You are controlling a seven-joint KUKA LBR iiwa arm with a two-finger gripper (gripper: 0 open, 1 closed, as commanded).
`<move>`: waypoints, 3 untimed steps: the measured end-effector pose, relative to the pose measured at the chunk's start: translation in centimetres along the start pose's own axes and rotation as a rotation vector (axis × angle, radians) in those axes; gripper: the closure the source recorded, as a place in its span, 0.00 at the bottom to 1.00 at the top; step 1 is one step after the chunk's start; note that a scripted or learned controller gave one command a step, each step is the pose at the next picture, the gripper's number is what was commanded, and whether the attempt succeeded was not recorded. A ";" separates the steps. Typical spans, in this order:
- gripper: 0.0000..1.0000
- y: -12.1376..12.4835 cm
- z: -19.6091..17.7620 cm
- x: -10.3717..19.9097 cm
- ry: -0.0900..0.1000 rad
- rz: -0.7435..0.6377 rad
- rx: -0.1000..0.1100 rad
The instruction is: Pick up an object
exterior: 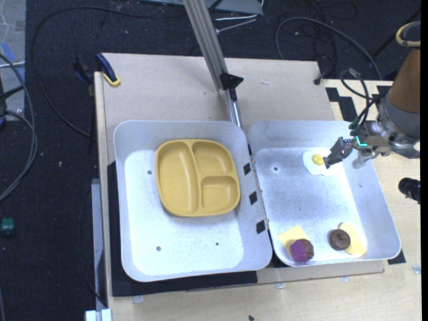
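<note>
We see the gripper over the upper part of the right bin, coming in from the right side. Its dark tip is just beside a small yellow object, which lies to the left of the tip and seems to touch it. We cannot tell how the gripper is set, because the tip is too small and dark here. We think this yellow object is the nearest thing to pick, so the next move needs only a short shift to the left and down. 2 other things wait near the lower edge of the same bin: a purple ball and a brown round piece. The left bin holds a yellow divided plate.
</note>
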State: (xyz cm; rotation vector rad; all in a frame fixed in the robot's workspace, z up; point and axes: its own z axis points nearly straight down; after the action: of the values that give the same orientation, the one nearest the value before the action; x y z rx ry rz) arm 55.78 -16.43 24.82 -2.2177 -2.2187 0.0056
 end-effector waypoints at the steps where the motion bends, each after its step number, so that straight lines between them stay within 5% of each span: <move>1: 0.00 0.1 -0.3 0.0 -0.001 -0.001 -0.005; 3: 0.00 -0.7 9.4 -0.3 -0.001 0.001 -0.004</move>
State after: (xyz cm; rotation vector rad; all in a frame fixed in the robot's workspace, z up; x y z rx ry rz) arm 55.02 -16.78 15.40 -2.2218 -2.2197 0.0014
